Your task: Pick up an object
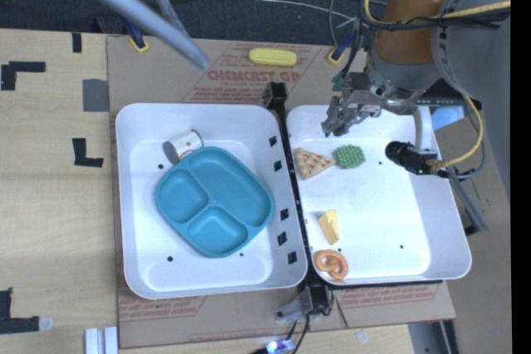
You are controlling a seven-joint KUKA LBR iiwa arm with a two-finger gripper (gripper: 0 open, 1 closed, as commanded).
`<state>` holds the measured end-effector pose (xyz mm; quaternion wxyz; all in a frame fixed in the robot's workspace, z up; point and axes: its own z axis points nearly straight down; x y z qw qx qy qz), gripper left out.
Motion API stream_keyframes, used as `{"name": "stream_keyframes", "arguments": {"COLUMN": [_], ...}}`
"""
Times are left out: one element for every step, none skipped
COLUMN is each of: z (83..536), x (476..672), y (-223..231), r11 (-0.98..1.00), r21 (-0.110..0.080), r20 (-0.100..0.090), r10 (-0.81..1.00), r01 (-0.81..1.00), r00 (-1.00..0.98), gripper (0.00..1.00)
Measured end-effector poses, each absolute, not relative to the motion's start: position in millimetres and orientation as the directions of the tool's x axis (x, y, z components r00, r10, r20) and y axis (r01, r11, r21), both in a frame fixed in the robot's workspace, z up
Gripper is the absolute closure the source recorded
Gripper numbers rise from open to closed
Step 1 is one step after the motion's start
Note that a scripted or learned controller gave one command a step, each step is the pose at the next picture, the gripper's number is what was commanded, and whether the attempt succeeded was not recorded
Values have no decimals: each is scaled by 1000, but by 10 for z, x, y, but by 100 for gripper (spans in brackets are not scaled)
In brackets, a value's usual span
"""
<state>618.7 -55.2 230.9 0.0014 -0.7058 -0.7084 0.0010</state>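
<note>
A grey KUKA arm [431, 21] with an orange band is reaching in from the right and hanging over the far left corner of the right bin [431, 257], its gripper [338, 122] hovering just above the white floor; whether the tool is released or clenched cannot be told from this angle, and nothing is showing in its grasp. Just near of the gripper, a green bumpy object [349, 156] is lying on the bin floor, with a pizza-slice toy [311, 162] resting beside it to the left, close against the divider. Farther toward the near edge, a yellow cheese-like wedge [330, 225] is sitting by the left wall, and a pretzel-shaped piece [331, 264] is lying in the near left corner. In the left bin [137, 178], a blue divided tray [214, 201] is taking up the middle, with a small white cup [183, 144] lying on its side at the tray's far left. Beyond the bins, a yellow banana-like toy [273, 56] is resting on the cardboard sheet [232, 75].
</note>
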Motion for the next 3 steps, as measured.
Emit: {"name": "stream_keyframes", "arguments": {"z": [2277,2188,2287], "x": [6073,5777,5562], "y": [-74,455,887], "r11": [5,6,6], "r21": [-3,-5,-3], "r20": [1,1,1], "r10": [1000,1000,1000], "r01": [1000,1000,1000], "r00": [-5,-6,-6], "gripper": [100,100,100]}}
